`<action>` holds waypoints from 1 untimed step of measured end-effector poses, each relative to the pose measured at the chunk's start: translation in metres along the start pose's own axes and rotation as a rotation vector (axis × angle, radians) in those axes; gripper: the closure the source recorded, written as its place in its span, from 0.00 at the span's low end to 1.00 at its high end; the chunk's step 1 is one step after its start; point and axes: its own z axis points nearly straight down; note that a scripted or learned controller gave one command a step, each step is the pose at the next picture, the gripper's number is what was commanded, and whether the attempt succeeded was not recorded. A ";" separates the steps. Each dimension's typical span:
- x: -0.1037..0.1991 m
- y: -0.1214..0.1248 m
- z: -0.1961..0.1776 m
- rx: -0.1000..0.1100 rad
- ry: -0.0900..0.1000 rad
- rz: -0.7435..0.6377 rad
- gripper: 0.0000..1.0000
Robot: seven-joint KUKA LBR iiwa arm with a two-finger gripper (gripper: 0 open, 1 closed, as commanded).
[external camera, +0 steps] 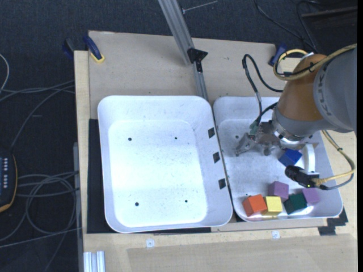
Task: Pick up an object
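- Dark carpet lies all round the rig, with loose black cables [39,152] strewn over it on the left.
- On it stands the worktop [142,61], a pale wooden board that carries two shallow white bins side by side.
- Largest on the worktop is the left bin [113,112], taking up the middle and left of the board; a few small dark dots mark its floor.
- Just beside it, touching along one wall, the right bin [238,174] sits toward the worktop's right edge.
- A grey arm [334,89] with an orange band [298,95] reaches in over the right edge of the worktop and hangs above the right bin.
- A slanted metal pole [176,21] crosses the worktop's far edge and ends between the two bins.
- At the arm's end, the hand [247,143] is low over the far-left part of the right bin; its fingers look apart, with nothing between them.
- Near the arm, a blue block [290,156] lies toward the right side of the right bin.
- The remaining blocks cluster along the near wall of the right bin, by the worktop's near right corner: an orange block [255,204], a yellow block [274,204] touching it, a dark green block [295,203], and two purple blocks [279,188] just behind them.
- Blue clamps [93,49] grip the far corners of the worktop.
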 end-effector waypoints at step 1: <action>0.000 0.002 -0.013 -0.007 0.000 0.000 1.00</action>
